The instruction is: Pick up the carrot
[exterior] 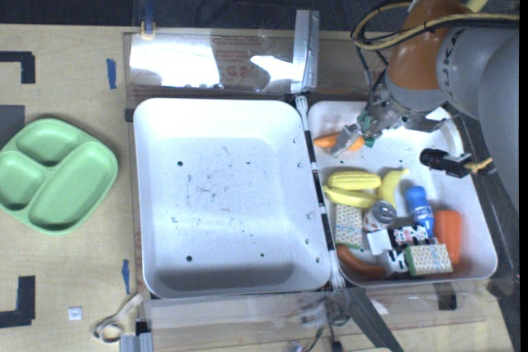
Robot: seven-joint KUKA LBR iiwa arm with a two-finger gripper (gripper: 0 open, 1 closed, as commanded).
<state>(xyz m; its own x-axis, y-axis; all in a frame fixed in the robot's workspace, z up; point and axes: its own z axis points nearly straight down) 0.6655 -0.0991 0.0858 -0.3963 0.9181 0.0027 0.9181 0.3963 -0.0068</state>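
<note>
Crowding the near half of the right bin (487,255) are bananas (356,186), a blue bottle (418,206) and boxes, while the left bin (223,194) lies bare. Farther back, by the dividing wall, the gripper (363,133) is closed on the carrot (340,143), which shows between its fingers.

No writing can be read anywhere on the bench. Beside the bananas (353,186) in the right bin (487,260), a blue bottle (419,206) and a small printed box (427,259) carry markings, all too blurred to make out.
</note>
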